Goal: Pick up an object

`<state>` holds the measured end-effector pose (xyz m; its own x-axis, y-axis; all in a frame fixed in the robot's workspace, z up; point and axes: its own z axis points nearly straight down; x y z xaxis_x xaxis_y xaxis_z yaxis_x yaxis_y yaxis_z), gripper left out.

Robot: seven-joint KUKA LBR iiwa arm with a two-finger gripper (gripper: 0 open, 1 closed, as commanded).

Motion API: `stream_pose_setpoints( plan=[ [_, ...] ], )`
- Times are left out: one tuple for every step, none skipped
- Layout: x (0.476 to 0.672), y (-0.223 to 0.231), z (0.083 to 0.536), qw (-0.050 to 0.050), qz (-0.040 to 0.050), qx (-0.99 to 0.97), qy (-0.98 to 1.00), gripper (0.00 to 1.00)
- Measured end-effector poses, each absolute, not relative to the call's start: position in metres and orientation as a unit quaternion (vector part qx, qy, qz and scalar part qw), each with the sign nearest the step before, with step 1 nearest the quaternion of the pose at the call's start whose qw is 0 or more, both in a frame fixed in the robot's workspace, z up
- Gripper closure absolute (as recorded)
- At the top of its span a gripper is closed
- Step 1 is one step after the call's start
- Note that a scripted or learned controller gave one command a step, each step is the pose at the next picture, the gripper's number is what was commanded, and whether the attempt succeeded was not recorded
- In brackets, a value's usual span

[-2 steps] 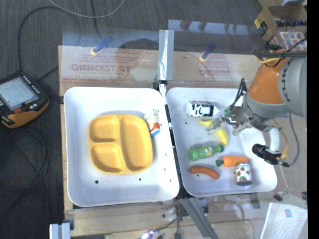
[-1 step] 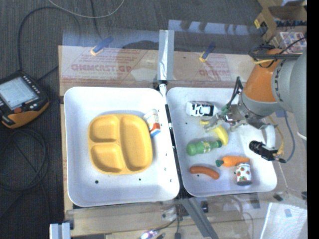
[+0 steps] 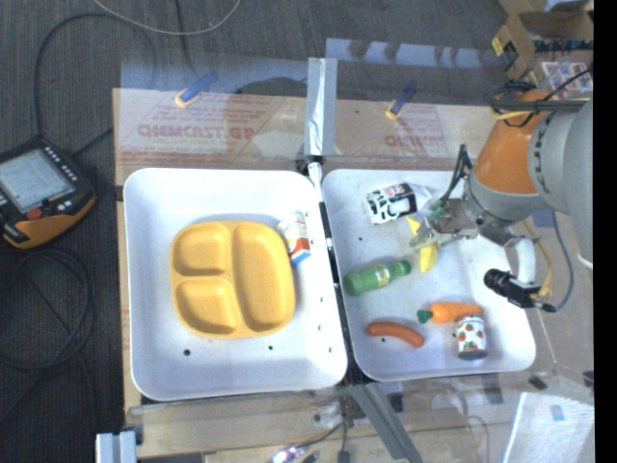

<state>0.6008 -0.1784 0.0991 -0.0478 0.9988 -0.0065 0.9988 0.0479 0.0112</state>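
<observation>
Two white bins side by side on the table, arm over the right one

Left bin [image 3: 145,355] holds a yellow divided tray [image 3: 231,278] with a small red-and-blue tube [image 3: 298,237] at its right edge; right bin [image 3: 501,355] holds a black-and-white carton [image 3: 389,203], a yellow banana [image 3: 424,244], a green bottle [image 3: 376,277], a red sausage [image 3: 394,333], an orange carrot [image 3: 451,312] and a strawberry-printed can [image 3: 470,338]; the end effector [image 3: 439,228] sits at the banana, whether spread or closed I cannot tell; a teach pendant [image 3: 39,189] lies left of the table
</observation>
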Motion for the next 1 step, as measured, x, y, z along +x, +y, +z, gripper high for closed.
stream_pose_setpoints(
  plan=[
    [0.5793, -0.1531, 0.1953, 0.000, 0.0000, 0.660, 0.751, 1.00]
  ],
)
